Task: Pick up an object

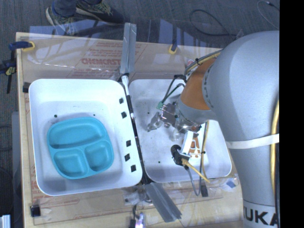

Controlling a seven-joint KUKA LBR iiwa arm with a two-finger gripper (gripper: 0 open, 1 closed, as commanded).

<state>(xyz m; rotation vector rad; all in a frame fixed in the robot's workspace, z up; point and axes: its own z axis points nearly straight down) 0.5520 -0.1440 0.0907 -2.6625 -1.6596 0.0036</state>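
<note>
- The grey arm's two-finger gripper (156, 122) hangs low inside the right shallow white bin (216, 167); its finger state cannot be told.
- A blue plastic three-compartment tray (80, 147) lies in the left shallow white bin (42, 99).

Counting two shallow white bins side by side on the bench, the left bin (38, 103) and the right bin (142, 91); seeing one blue divided tray (80, 147) lying in the left bin, showing three compartments; noting four small black squares (127, 142) running down the wall between the bins. Seeing one grey arm (247, 103) with one orange band (194, 91) and one gripper (154, 123) over the right bin; spotting two shoes (80, 11) on the floor beyond the bench and one blue clamp (19, 45) at its far left corner.
</note>
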